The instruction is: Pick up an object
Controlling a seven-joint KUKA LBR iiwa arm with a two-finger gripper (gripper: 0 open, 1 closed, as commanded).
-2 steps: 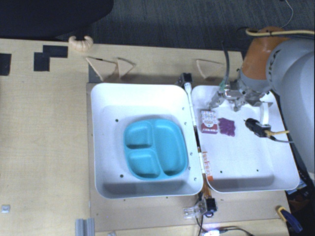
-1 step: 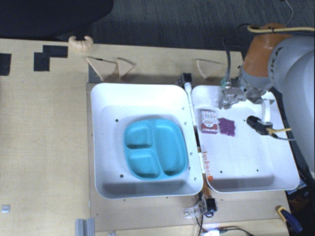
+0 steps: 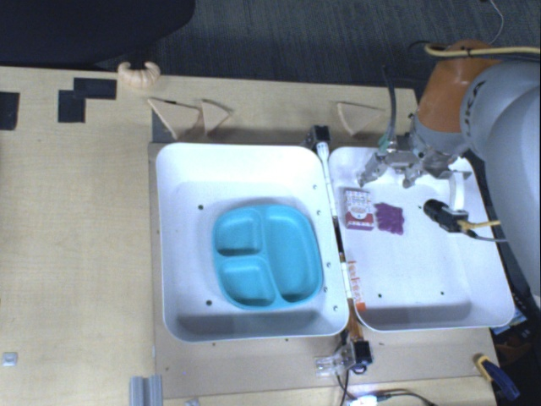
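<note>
A small red and white packet (image 3: pixel 357 208) lies flat near the back left of the right bin (image 3: pixel 439 299). Just to its right is a crumpled purple object (image 3: pixel 390 218). My gripper (image 3: pixel 388 178) hovers over the back of that bin, a little behind both things and touching neither. Its fingers (image 3: pixel 368 175) are spread open with nothing between them.
The left bin (image 3: pixel 186 227) holds a blue divided plate (image 3: pixel 267 255). A thin orange-marked strip (image 3: pixel 353 282) lies on the rim between the bins. The arm fills the upper right, above the right bin's far corner.
</note>
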